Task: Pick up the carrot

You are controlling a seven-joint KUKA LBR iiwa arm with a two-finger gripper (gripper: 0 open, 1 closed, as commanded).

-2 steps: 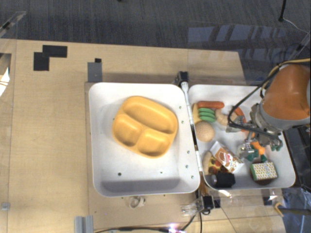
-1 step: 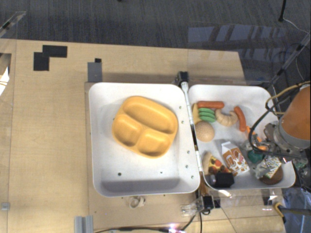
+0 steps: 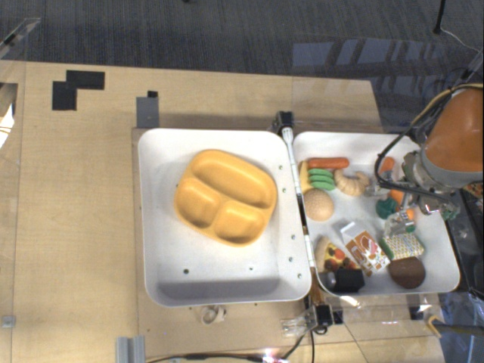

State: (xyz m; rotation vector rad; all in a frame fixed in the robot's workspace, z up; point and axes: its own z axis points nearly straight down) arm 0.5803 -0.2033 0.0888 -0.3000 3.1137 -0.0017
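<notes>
Gripper (image 3: 399, 206): low in the right bin, at the right of the frame, under the orange wrist band; we cannot tell how it is set, since the wrist and cables cover it.
Beneath the gripper: small teal and orange bits, too hidden for us to name.
Carrot (image 3: 327, 162): we take the orange-red stick at the upper left of the right bin (image 3: 452, 278) for it, lying flat along the back wall, well apart from the gripper.
Carrot's neighbours: green piece (image 3: 321, 178) touching it from below, croissant (image 3: 349, 182) just beside, egg (image 3: 318, 205) lower down.
Lower right bin: carton (image 3: 365, 252), brown ball (image 3: 407, 271), black piece (image 3: 346, 280), crowded together.
Left bin (image 3: 162, 278): holds a yellow tray (image 3: 224, 196) (not part of this job).
Risk, wrong thing: the gripper sits over the orange bits, so closing here would likely lift those, not the carrot.
Risk, crowding: a descent on the carrot may catch the green piece too, or nudge the carrot against the wall.
Risk, slip: a thin round stick pinched off-centre may roll out.
</notes>
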